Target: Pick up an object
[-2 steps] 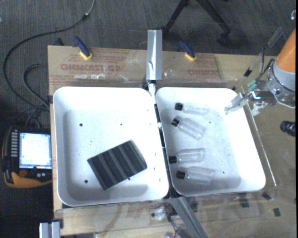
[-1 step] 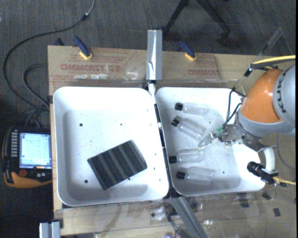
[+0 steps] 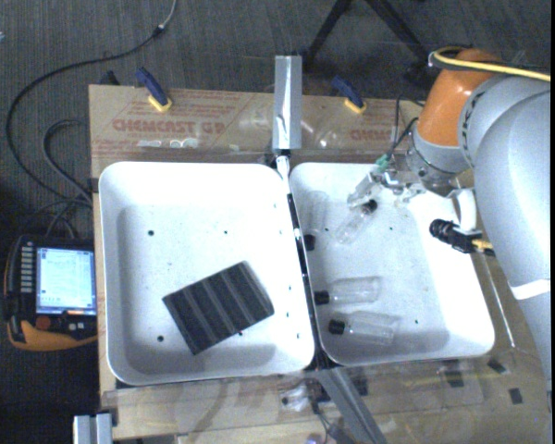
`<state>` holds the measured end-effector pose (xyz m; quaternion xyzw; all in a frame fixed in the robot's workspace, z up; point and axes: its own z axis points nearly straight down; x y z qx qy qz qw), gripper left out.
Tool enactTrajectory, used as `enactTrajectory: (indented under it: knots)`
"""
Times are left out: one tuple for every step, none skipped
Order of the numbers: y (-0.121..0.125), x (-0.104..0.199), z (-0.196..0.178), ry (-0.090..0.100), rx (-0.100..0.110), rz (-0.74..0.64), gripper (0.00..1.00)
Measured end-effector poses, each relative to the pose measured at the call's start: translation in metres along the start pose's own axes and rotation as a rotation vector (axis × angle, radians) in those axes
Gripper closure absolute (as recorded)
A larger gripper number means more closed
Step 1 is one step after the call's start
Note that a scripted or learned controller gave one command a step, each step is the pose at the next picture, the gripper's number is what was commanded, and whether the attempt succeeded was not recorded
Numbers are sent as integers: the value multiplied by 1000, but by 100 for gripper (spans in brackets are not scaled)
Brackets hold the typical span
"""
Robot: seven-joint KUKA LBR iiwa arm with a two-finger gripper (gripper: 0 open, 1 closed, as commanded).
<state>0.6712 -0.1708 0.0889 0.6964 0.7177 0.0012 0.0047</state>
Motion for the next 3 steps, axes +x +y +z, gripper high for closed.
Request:
enactTrajectory:
  knots:
    - [-35,64,-2,1,0,-93,0]
    - [-34,63,-13,-1,-5,-93,100]
    - [-12,94,-125,2,10,26,100]
